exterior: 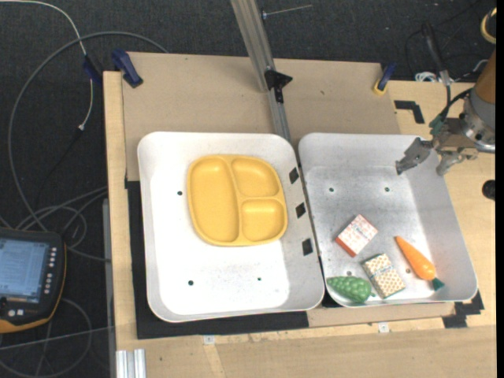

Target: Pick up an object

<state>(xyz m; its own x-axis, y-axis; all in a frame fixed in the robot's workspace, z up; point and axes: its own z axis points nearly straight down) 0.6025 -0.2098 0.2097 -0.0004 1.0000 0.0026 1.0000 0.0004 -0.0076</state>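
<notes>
The left bin (157, 211) holds a yellow divided tray (236, 199) with three compartments. In the right bin (354, 164), near its front edge, lie a small red and white box (357, 235), a patterned box (383, 275), a green toy (349, 288) and an orange carrot (417, 260). The gripper (431, 157) hovers over the far right corner of the right bin, well apart from these things, with its fingers spread open and nothing between them.
</notes>
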